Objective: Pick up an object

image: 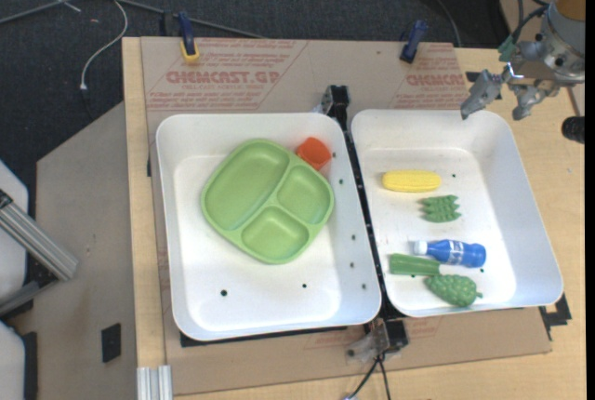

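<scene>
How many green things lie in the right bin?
3. A small leafy piece lies near the middle, under the yellow corn. A stick-shaped piece lies low, by the left wall. A lumpy piece lies at the bottom, below the blue bottle. None seems hidden.

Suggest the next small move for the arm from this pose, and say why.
Probably bring the tool down and toward the yellow piece in the right bin. The tool hangs open above that bin's far corner, holding nothing, and the yellow piece lies apart from the other items, so it looks the easiest target.
</scene>
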Robot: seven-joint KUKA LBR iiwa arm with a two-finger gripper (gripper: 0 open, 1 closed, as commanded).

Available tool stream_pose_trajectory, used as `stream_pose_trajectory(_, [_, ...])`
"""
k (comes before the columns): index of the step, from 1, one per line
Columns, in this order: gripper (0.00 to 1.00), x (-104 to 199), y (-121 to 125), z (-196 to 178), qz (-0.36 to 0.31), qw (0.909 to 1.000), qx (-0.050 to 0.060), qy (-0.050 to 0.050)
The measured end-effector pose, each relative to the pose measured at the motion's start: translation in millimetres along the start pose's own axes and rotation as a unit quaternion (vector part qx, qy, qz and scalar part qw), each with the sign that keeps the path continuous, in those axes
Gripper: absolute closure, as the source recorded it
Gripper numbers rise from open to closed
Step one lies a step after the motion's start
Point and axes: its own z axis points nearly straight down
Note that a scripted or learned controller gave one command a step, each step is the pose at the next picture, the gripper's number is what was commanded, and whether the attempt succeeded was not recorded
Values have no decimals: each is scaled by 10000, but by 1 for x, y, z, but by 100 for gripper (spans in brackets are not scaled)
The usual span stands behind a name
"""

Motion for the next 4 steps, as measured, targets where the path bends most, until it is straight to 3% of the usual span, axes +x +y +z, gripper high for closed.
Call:
stream_pose_trajectory(1, [0, 0, 2, -7, -13, 10000, -59, -13])
stream_pose_trajectory(4, [0, -4, 3, 160, -7, 10000, -23, -3])
